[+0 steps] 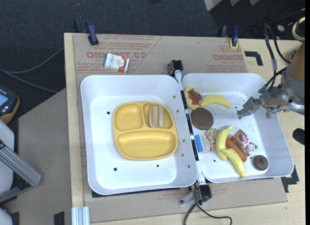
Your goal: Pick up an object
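One fixed camera above the bench, looking down at a slant

The single camera sits high over the light wooden bench (pixel 140 54) and tilts down and forward, so the far edge with its blue clamps (pixel 91 31) lies near the top of the frame and the near edge runs along the bottom. It stands far enough back to take in both shallow white plastic bins (pixel 97 122) side by side, dark carpet (pixel 43 6) beyond, and the grey robot arm (pixel 295 81) entering from the right edge. No second view is given
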Tool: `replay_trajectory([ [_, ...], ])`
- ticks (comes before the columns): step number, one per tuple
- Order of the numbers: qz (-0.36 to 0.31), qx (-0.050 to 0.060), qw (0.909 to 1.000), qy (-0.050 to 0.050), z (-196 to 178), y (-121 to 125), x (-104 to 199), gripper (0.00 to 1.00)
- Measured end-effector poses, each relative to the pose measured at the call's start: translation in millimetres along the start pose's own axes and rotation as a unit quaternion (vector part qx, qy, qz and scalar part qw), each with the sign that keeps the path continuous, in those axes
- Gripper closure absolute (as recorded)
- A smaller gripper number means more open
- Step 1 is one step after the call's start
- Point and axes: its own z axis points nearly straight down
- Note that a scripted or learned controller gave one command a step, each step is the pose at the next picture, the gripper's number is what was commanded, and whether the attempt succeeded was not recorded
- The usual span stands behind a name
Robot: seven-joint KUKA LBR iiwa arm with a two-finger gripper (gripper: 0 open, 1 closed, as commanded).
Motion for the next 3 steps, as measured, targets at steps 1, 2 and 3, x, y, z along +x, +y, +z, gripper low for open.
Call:
replay_trajectory([
  [1,0.000,-0.012,0.9999,-0.004,112.6,-2.7,36.3,0.00],
  [2,-0.001,-0.026,0.9996,-0.010,122.7,-0.5,60.5,0.00],
  [3,0.000,-0.002,1.0000,-0.001,135.7,-17.3,63.9,0.00],
])
